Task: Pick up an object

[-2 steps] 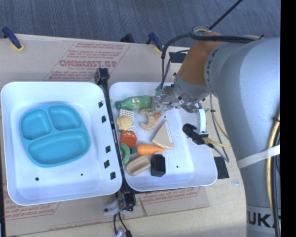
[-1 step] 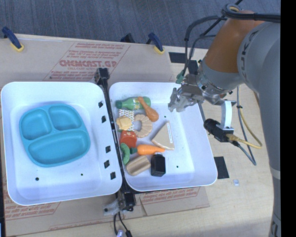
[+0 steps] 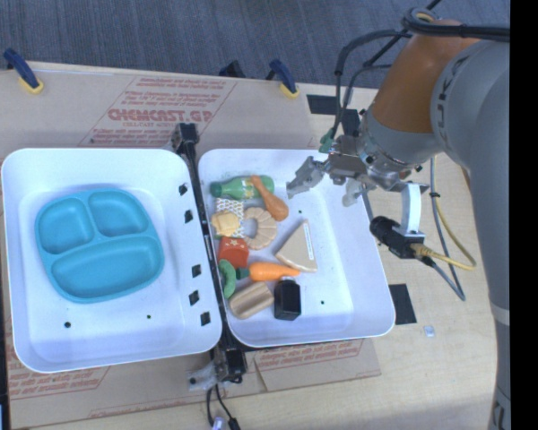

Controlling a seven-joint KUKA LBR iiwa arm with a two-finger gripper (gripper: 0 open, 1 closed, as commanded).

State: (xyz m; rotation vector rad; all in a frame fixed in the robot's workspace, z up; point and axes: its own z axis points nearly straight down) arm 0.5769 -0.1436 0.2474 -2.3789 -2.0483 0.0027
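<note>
We see a blue divided plate point(image 3: 99, 245) in the left bin point(image 3: 18, 240); toy food point(image 3: 255, 231) clusters in the right bin point(image 3: 359, 276) — the gripper point(image 3: 327, 182) hovers above, fingers spread, holding nothing.

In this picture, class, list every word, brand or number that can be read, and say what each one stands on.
"CHEMCAST GP": large red print on the brown sheet under the bins, behind the left bin.
Smaller red lines above and below that name: too blurred to read.
Red print on the sheet's front edge, below the bins: too small to read.
</note>
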